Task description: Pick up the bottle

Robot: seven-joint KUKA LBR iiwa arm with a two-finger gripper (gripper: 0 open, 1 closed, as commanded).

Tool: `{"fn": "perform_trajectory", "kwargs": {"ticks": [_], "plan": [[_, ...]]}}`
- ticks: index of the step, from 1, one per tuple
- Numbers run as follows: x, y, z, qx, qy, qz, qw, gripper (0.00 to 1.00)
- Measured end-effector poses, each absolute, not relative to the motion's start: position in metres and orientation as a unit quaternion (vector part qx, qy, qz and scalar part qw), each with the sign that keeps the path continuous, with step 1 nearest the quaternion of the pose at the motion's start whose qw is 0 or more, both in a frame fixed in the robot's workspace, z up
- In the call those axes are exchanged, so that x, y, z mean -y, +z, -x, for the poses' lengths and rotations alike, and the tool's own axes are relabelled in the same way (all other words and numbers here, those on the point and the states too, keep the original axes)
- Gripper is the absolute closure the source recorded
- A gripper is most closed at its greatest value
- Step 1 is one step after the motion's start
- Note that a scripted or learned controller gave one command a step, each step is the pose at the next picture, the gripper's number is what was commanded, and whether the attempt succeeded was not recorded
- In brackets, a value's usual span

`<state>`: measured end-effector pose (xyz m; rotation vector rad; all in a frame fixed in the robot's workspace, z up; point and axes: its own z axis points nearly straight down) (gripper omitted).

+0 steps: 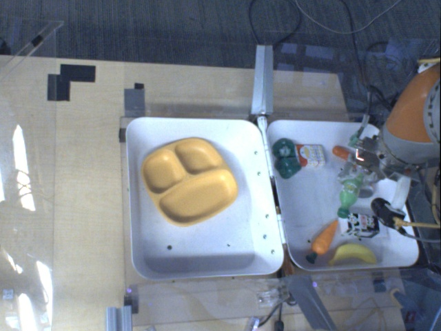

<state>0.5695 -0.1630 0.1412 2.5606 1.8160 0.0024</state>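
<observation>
Desk (76, 205): pale wood, dark carpet beyond its far edge.
Left bin (138, 240): holds a yellow divided tray (189, 180).
Right bin (303, 212): green bottle (349, 192) near its right edge, below the gripper (364, 154); banana (353, 255) and carrot (324, 238) at the near edge.
Gripper: state unclear.

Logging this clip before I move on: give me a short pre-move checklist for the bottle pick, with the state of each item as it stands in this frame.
1. Bottle located: ok. The green bottle lies in the right bin.
2. Tool position: ok. The tool sits over the right bin, just above the bottle.
3. Bottle between the tool's fingers: cannot tell; the view is too cluttered there.
4. Crowding: not ok. A carrot, a banana and a small black-and-white item lie close below the bottle.
5. Left bin: ok. It holds the yellow divided tray, away from the pick.
</observation>
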Motion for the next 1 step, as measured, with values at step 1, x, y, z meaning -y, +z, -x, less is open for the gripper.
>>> {"fn": "perform_trajectory", "kwargs": {"ticks": [1], "plan": [[0.0919,0.2131,-0.6169,-0.547,0.0013,-0.837,0.002,1.00]]}}
